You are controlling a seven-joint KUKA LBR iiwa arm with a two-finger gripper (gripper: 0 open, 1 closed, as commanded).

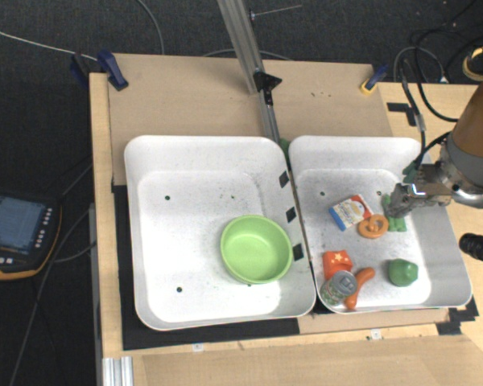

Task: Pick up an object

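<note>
The orange ring-shaped thing (373, 227) sits in the right bin (435, 296), about mid-bin toward its right side, with a small green piece (398, 223) touching it on the right. That ring looks like the likely target, since the tool (396, 205) hangs right over that spot, just above and beside it. Honestly I can't tell what state the tool is in from here, it's just a dark blob at that angle, and nothing looks lifted.

So I'd call this the approach step, the pick not yet made. Next move probably needs a straight drop onto the ring without snagging the green piece.

Around it: a blue and white packet (348, 211) to the left, an orange block (336, 260), a green lump (402, 273). The left bin (157, 215) has a green bowl (256, 249). Both bins sit on the counter (185, 95).
</note>
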